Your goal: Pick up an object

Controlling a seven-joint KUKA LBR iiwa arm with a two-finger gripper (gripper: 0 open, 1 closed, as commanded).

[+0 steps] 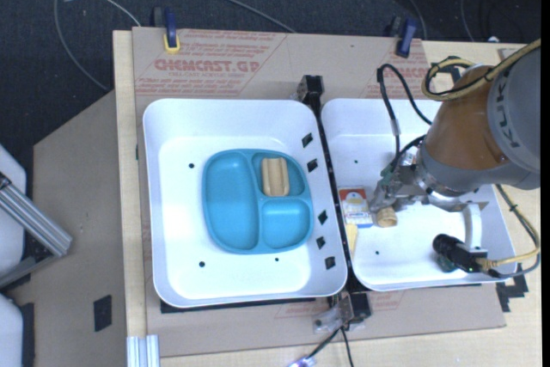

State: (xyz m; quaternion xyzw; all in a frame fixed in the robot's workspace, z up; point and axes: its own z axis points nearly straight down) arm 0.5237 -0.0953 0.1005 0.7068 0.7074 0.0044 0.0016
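Note:
My gripper [386, 200] is low in the right bin [404, 271], near its left wall. A small tan piece [388, 219] lies right at the gripper's tip; I cannot tell whether it is held. Just left of it sits a small red and white packet [353, 202] with a bluish scrap [362, 221] below it. In the left bin [172, 253] a blue divided plate [232, 215] carries a tan wooden block [274, 176] in its upper right compartment.
The grey arm with its orange band [464, 129] covers the right half of the right bin. Black clips [320, 219] line the divider between the bins. Cables [395, 99] run over the bench's far edge.

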